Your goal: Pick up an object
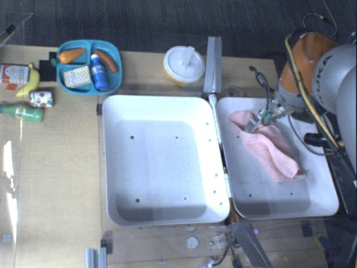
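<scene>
Cloth, pink and crumpled, lies in the right bin, its long axis running from ten o'clock to four o'clock, with my gripper over its ten o'clock end, fingers' state I cannot tell.

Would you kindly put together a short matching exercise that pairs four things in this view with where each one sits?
Things:
1. pink cloth
2. blue divided tray
3. lidded cup
4. banana

Places:
A. on the bench behind the left bin's far right corner
B. near the bench's left edge, left of the tray
C. lying in the right bin, under the gripper
D. on the bench behind the left bin's far left corner

Pairs: 1-C, 2-D, 3-A, 4-B
</scene>
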Motion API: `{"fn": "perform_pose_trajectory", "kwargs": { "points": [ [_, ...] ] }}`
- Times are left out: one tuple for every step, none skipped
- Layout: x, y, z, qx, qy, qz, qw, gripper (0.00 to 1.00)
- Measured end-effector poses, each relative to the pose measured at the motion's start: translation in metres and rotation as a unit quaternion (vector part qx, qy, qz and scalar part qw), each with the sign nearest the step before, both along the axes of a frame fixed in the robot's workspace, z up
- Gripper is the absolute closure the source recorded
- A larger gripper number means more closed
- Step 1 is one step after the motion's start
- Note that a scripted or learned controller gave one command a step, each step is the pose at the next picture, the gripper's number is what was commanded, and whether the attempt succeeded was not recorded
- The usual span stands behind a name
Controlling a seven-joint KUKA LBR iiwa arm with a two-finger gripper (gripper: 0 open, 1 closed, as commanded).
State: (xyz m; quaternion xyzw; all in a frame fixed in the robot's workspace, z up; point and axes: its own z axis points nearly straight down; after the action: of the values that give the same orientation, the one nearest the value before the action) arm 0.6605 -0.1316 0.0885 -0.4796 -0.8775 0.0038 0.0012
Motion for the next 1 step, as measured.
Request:
{"fn": "perform_pose_trajectory", "kwargs": {
  "points": [
    [0.0048,0.0011,0.0138,-0.0014,-0.01,0.002,0.9999,1.0]
  ]
}}
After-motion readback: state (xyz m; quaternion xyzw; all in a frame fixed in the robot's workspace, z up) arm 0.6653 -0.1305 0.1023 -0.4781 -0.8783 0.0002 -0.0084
